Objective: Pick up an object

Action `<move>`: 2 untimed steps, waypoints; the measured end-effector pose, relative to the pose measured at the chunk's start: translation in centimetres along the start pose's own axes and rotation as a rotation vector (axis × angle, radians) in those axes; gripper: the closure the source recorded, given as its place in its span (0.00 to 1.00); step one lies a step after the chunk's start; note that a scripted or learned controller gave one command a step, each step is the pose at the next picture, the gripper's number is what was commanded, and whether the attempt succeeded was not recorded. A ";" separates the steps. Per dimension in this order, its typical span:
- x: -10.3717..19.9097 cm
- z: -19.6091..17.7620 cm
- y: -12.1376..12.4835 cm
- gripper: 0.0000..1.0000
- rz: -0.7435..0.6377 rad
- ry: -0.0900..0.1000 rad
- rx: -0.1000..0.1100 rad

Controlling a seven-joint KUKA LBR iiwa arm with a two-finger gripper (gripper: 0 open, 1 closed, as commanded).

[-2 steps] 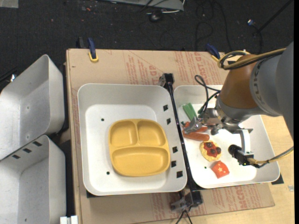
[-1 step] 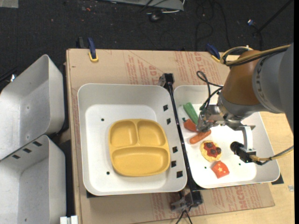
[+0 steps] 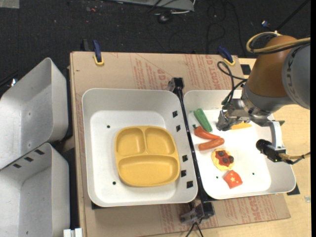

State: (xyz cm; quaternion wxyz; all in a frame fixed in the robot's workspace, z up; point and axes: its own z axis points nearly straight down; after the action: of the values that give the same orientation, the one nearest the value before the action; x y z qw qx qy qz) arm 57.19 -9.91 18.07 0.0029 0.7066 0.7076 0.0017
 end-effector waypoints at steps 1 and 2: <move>-0.2 -4.3 0.3 1.00 -0.001 0.000 0.001; -0.2 -7.5 0.4 1.00 -0.001 0.000 0.002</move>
State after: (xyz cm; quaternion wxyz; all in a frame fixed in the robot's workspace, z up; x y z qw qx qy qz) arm 57.59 -10.08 25.57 0.0019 0.7061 0.7081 0.0011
